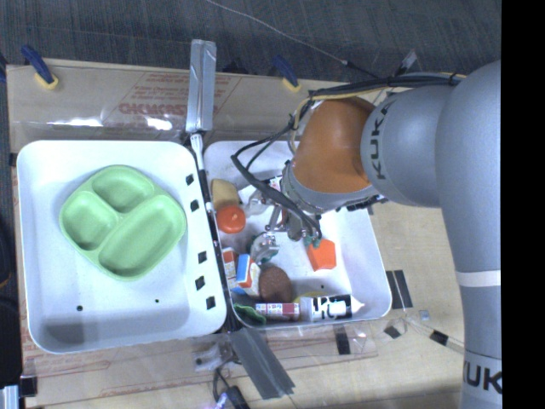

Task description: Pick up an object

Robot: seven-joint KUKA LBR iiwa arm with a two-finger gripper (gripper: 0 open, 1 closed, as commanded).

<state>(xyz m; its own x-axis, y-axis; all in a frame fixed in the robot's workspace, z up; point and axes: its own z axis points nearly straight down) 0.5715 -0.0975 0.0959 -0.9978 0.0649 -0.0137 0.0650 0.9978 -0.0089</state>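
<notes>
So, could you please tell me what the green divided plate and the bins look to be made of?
Green plate: likely moulded plastic, matte, with an even colour and soft rounded ridges. Bins: probably white plastic, smooth and slightly glossy, with rounded corners.

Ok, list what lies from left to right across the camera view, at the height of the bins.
Left bin → green divided plate → divider between the bins → orange-capped item → gripper → orange block → grey arm.
</notes>
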